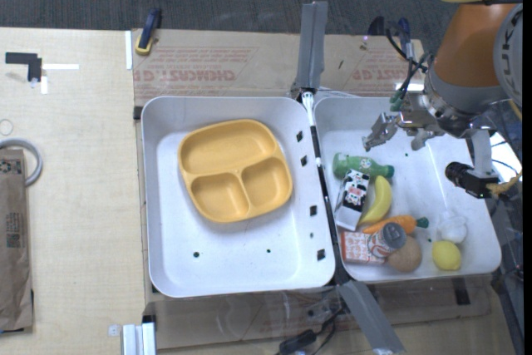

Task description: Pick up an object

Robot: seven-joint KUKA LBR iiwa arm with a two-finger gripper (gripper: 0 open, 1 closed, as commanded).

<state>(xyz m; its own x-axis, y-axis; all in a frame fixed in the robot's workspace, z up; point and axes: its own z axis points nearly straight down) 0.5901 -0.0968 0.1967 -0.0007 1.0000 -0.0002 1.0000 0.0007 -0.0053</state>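
Yellow banana (380,200) lies mid-pile in the right bin (432,179), below the green bottle (361,166): light, firm, probably smooth; best grasped across its middle. Gripper (397,129) hovers above, fingers spread, holding nothing.

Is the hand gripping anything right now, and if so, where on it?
Nothing is held: the hand hangs open above the right bin, apart from the green bottle.

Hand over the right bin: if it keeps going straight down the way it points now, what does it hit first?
Probably bare floor of the right white bin. The hand hangs above the bin's upper part, and the green plastic bottle lies just below-left of it in the image. Depth is unclear, so a graze on the bottle is possible.
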